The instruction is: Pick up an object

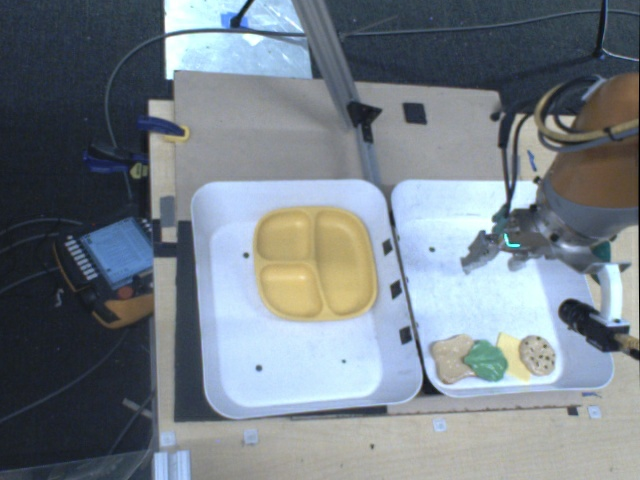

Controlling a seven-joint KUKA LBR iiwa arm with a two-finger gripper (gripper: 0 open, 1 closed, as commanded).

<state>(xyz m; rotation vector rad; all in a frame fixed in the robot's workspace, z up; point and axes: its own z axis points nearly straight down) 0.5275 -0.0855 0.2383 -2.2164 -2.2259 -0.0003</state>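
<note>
While claw [482, 251] grip can't be told | green leafy toy [487, 360] crumpled | right bin [440, 208]

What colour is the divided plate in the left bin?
Yellow; the divided plate shows plainly in the camera view.

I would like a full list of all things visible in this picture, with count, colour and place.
bins: 2, white, side by side on the bench
divided plate: 1, yellow, in the left bin
toy foods: 4, tan, green, yellow and a brown-dotted cookie, near edge of the right bin
clamps: several, blue and yellow, at the bench's left edge
device: 1, blue screen, left of the bench
arm: 1, grey and orange, from the right
claw: 1, dark, over the right bin
</note>
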